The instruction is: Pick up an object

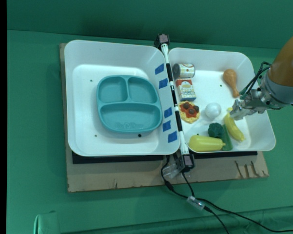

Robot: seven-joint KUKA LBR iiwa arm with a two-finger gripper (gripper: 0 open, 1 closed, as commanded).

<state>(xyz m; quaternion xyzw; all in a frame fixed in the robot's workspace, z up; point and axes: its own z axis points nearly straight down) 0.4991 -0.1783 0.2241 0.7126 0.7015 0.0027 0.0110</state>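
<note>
Lying at the right of the frame in the right bin (pixel 263 140), the banana (pixel 233 127) is yellow, curved and glossy. The gripper (pixel 235 112) sits at its upper end; whether it is apart or together cannot be told.

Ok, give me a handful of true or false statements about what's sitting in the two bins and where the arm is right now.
1. The teal divided plate lies in the left bin. True.
2. The drumstick lies on the teal plate. False: it is in the right bin.
3. The gripper is over the right bin, by the banana. True.
4. The white ball sits in the left bin. False: it is in the right bin.
5. The can stands upright. False: it lies on its side.
</note>
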